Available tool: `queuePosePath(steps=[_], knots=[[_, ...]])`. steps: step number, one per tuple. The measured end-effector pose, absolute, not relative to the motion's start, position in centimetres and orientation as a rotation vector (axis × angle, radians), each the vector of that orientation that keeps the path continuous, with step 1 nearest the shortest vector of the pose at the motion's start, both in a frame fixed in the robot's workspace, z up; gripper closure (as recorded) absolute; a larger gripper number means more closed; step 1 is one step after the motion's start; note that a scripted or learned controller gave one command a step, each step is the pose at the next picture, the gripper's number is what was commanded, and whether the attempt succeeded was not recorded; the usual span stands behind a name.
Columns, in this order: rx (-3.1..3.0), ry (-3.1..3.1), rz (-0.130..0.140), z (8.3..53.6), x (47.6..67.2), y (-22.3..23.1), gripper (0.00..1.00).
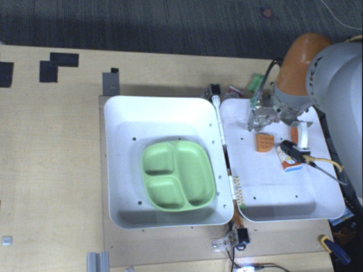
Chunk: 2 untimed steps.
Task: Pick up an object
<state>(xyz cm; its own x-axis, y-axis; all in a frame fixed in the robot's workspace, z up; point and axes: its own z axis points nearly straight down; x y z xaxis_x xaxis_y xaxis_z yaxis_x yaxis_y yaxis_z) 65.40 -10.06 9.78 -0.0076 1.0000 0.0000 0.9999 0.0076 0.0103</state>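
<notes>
Over the right white bin (272, 200), the metal gripper (262, 119) hangs just above a small orange textured block (264, 142); finger state cannot be told. Left white bin (122, 123) holds a green divided plastic tray (177, 174).

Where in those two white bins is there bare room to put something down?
Right bin: the near half, below the orange block, is bare. Its far end is crowded by the gripper and small items. Left bin: only margins around the green tray.
</notes>
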Motion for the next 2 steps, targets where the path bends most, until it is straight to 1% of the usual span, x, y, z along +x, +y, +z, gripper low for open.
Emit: queuePosePath(steps=[1,2], knots=[[2.208,2.225,0.011,9.8,65.4,-10.1,0.0],[2.217,2.22,0.006,8.6,60.8,-8.3,0.0]])
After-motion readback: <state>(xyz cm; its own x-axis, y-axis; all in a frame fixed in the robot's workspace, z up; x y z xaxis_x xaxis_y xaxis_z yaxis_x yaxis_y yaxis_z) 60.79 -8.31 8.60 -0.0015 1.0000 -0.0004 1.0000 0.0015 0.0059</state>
